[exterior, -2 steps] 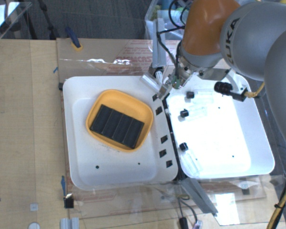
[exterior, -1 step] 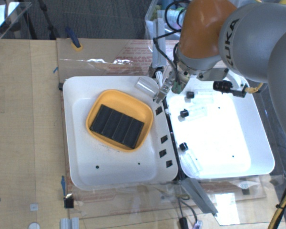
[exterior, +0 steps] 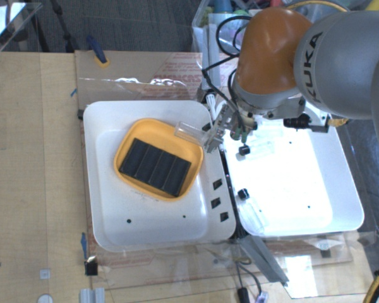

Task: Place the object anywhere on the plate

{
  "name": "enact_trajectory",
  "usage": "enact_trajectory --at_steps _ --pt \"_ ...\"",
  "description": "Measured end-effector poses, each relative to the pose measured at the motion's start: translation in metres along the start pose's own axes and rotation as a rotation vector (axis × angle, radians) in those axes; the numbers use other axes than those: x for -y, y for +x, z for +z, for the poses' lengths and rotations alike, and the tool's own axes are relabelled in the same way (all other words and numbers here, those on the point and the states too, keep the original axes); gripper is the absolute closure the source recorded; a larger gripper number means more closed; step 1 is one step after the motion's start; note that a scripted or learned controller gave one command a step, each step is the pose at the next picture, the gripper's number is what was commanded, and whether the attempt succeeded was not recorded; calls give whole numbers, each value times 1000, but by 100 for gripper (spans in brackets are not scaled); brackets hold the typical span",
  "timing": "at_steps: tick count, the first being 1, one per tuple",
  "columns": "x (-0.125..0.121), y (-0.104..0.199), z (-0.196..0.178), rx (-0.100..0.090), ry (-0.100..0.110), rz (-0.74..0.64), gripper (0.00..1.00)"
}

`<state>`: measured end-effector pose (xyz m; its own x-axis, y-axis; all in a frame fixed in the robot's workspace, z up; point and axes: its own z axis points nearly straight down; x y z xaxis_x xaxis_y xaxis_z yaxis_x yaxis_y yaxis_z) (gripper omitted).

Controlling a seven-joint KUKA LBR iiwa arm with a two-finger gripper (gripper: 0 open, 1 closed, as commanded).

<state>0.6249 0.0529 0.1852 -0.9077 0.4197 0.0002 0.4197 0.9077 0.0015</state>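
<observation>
Gripper (exterior: 213,133) hangs over the seam between the two white bins, at the yellow plate's (exterior: 129,145) far-right corner; whether it is wide or narrow cannot be told. Black ridged object (exterior: 155,165) lies on the plate in the left bin (exterior: 107,219).

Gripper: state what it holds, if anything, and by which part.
It cannot be told. The gripper sits at the yellow plate's right rim, next to a small clear object, but no grasp is visible. A black ribbed object lies on the plate.
</observation>
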Motion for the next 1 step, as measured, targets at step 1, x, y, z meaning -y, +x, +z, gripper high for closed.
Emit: enact_trajectory --at_steps 1 --pt "0 0 0 0 -1 1 0"
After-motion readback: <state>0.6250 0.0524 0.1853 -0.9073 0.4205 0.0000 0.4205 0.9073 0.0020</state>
